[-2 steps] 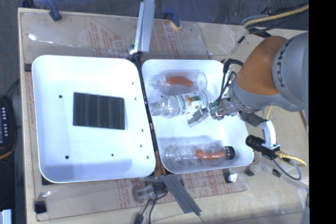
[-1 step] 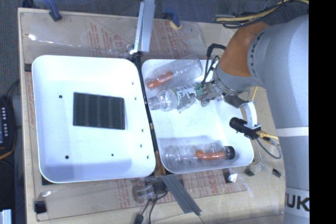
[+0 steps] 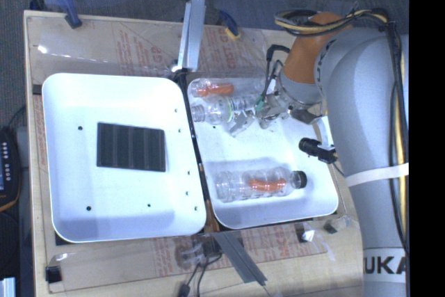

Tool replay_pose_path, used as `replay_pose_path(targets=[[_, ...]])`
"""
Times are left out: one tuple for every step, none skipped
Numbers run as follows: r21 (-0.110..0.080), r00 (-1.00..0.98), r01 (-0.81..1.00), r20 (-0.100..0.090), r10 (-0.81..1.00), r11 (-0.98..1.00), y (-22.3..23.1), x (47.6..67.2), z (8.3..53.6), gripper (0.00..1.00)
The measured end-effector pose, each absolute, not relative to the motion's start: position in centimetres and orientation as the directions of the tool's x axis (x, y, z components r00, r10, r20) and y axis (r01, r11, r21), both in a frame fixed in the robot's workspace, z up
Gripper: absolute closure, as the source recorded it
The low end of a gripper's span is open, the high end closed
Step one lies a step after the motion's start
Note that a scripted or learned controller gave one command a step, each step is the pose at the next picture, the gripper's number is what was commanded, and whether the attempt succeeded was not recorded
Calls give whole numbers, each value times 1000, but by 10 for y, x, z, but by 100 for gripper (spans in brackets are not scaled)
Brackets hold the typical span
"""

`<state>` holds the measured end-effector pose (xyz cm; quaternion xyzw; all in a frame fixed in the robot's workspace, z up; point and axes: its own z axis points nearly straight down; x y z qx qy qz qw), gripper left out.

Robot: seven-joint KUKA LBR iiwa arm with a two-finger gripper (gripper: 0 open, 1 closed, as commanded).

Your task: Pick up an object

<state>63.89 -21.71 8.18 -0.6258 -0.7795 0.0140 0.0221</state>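
You are looking down on a desk (image 3: 104,38) covered with brownish printed sheeting, carrying two shallow white bins side by side. The left bin (image 3: 69,115) holds a dark ribbed rectangular pad (image 3: 131,147) lying flat near its middle. The right bin (image 3: 316,202) holds two clear plastic bottles. The near bottle (image 3: 259,184) lies on its side along the bin's front edge, its dark cap pointing toward the arm and an orange patch showing through its wall. The far bottle (image 3: 217,102) lies on its side in the bin's back left corner, also with an orange patch near its upper end; it looks crumpled and glassy, so you cannot trace its outline exactly.

Your grey arm (image 3: 361,115) comes in from the right, its orange band (image 3: 306,59) sitting above the back right part of the right bin. The end effector (image 3: 268,111) is down low at the back of that bin, just beside the right end of the far bottle. From this angle its tip blends into the clear plastic and glare, so you cannot tell whether it is spread, closed, or gripping anything. The near bottle lies well apart from it.

A metal bar (image 3: 191,31) stands at the back between the two bins, and blue clips (image 3: 71,17) hold the sheeting along the rear edge of the desk.
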Motion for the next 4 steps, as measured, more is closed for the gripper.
replay_pose_path(targets=[[-8, -273, 962, 4, 962, 274, -174, 568, 89, 0], [-45, -333, 942, 12, 943, 333, -126, 629, 83, 0], [-6, -127, 992, 2, 992, 127, -166, 581, 163, 0], [-3, -419, 908, 2, 908, 419, -211, 535, 103, 0]])
